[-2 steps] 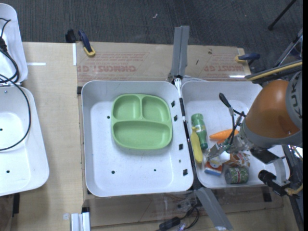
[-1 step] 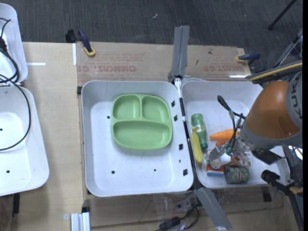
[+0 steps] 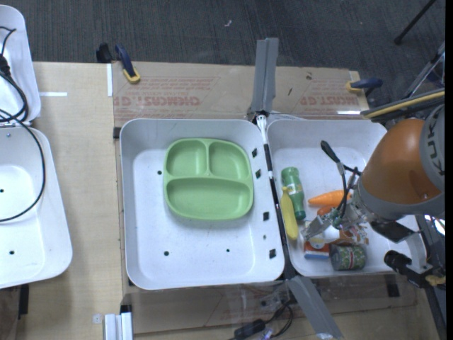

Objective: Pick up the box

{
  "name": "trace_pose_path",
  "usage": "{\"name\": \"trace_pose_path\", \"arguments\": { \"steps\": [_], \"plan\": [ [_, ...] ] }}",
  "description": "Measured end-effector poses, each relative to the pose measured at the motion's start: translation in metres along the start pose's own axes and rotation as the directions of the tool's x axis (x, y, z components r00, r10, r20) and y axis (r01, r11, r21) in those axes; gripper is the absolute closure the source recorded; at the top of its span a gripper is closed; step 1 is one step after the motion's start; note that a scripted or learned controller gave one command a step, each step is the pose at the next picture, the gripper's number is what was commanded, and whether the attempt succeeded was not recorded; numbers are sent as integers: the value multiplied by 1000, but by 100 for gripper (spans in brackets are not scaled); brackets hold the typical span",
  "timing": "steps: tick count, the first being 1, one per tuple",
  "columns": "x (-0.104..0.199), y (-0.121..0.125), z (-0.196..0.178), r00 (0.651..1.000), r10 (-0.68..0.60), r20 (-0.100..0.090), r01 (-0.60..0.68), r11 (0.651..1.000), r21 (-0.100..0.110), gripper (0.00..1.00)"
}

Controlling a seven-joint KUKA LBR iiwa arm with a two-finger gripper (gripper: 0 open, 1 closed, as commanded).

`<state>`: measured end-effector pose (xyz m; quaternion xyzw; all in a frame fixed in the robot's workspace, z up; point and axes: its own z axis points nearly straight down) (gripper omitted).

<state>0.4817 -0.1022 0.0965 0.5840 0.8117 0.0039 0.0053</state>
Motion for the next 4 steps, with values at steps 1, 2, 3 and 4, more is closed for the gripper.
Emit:
{"name": "trace_pose_path", "arguments": {
  "steps": [1, 2, 3, 4],
  "plan": [
    [13, 9, -95, 981, 194, -1, -194, 981, 13, 0],
    [5, -2, -13, 985, 172, 0, -172, 985, 11, 0],
    [6, 0, 2, 991, 130, 1, -130, 991, 6, 0],
    [5, 0, -7, 991, 133, 1, -133, 991, 5, 100]
  ]
}}
